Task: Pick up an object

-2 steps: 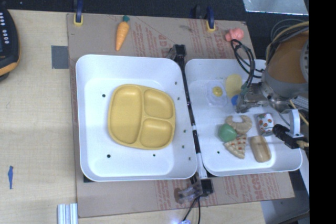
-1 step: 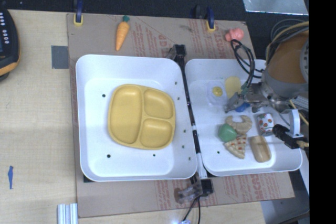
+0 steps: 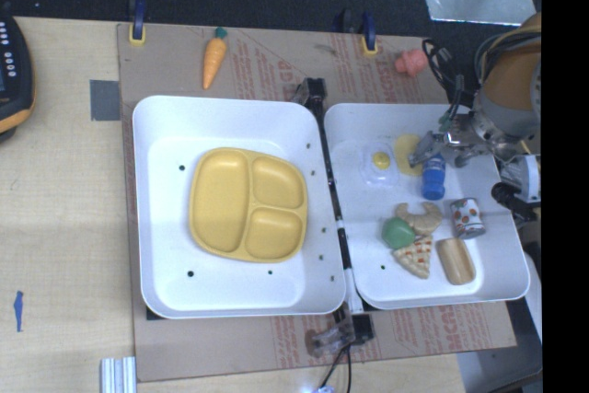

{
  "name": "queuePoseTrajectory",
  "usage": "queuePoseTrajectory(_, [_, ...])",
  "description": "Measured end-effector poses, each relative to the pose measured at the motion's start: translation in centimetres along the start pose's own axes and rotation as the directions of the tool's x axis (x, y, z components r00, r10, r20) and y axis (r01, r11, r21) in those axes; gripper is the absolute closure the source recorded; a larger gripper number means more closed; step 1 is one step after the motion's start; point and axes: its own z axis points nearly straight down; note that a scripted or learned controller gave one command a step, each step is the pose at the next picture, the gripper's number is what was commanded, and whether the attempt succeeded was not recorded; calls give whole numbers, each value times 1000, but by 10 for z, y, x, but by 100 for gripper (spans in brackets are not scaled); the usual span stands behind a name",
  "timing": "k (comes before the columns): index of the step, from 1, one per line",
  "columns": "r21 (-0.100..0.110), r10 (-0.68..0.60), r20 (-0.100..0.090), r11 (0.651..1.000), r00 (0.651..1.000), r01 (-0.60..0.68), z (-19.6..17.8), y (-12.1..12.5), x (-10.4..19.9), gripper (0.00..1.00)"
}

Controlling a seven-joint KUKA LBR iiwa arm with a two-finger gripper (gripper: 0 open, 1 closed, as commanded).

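My gripper (image 3: 445, 148) hangs over the back of the right bin (image 3: 515, 290), on the arm coming in from the right. Right below and in front of it is a small blue bottle-like object (image 3: 433, 180); whether the two touch is unclear. Around it lie a fried-egg toy (image 3: 380, 161), a yellow piece (image 3: 407, 146), a spotted can (image 3: 467, 217), a green item (image 3: 398, 233), a beige piece (image 3: 426, 215), a pizza slice (image 3: 416, 258) and a bread roll (image 3: 456, 260).
The left bin (image 3: 156, 290) holds a yellow divided plate (image 3: 247, 202). A toy carrot (image 3: 213, 58) and a pink object (image 3: 411, 62) lie on the board behind the bins. A dark device (image 3: 11, 74) sits at the far left edge.
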Motion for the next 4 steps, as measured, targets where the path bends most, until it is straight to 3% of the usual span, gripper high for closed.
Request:
queuePoseTrajectory(1, [3,-2,-4,1000,1000,2,-16,26,39,0])
queuePoseTrajectory(2, [7,-5,-1,1000,1000,5,-26,25,36,100])
queuePoseTrajectory(3, [9,-4,-5,1000,1000,4,-29,25,88,100])
queuePoseTrajectory(4, [9,-1,-3,1000,1000,1,-29,24,85,0])
